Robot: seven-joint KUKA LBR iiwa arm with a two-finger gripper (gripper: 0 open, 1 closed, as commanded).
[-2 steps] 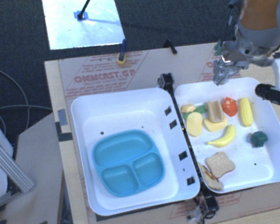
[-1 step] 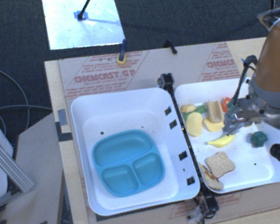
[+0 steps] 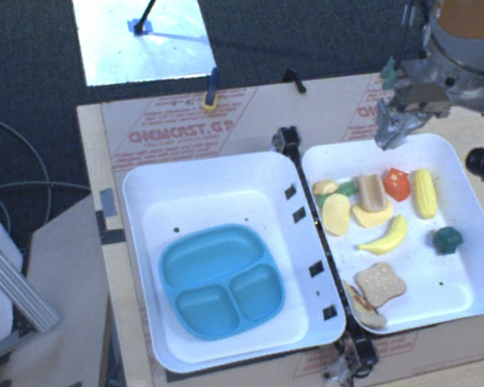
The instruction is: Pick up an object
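1. I read the metal two-finger claw (image 3: 392, 132) as hanging above the far rim of the right-hand shallow white bin (image 3: 479, 274), with its tips pointing down and slightly apart. The gap looks narrow and nothing sits between the fingers. It touches nothing that I can make out.

2. Just below and in front of the claw lies the crowded cluster: a red plastic tomato-like piece (image 3: 396, 183), a tan hot-dog bun toy (image 3: 370, 192) and a yellow plastic corn cob (image 3: 424, 193). Any of them could be the thing to pick.

3. My worry is that these pieces sit nearly touching. A narrow opening dropped here may land on top of one or nudge two apart instead of straddling one.

4. The rounded, slick-looking plastic may also squirt out sideways as the fingers close.

5. Further from the claw, a yellow toy banana (image 3: 387, 237) and a dark green broccoli-like lump (image 3: 447, 239) lie more apart, and they seem safer targets.

6. Well away to the left, a blue divided plastic tray (image 3: 223, 280) lies in the other white bin (image 3: 151, 247).
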